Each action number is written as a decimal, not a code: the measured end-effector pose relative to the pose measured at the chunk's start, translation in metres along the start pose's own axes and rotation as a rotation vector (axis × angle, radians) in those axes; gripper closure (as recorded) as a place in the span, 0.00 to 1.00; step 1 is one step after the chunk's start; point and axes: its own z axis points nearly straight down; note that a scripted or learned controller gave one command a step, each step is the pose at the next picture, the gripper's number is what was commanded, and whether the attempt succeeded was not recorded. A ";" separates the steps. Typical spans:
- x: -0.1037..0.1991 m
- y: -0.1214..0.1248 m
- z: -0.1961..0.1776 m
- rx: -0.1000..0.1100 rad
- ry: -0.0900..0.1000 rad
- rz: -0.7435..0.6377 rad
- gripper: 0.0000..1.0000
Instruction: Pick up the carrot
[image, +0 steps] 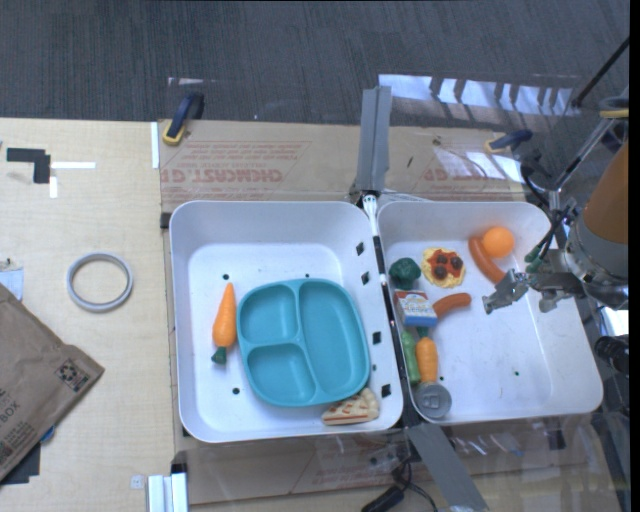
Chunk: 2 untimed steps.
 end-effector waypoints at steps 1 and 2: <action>0.041 -0.005 0.015 0.000 0.000 0.081 0.00; 0.041 -0.004 0.115 -0.002 -0.001 -0.145 0.00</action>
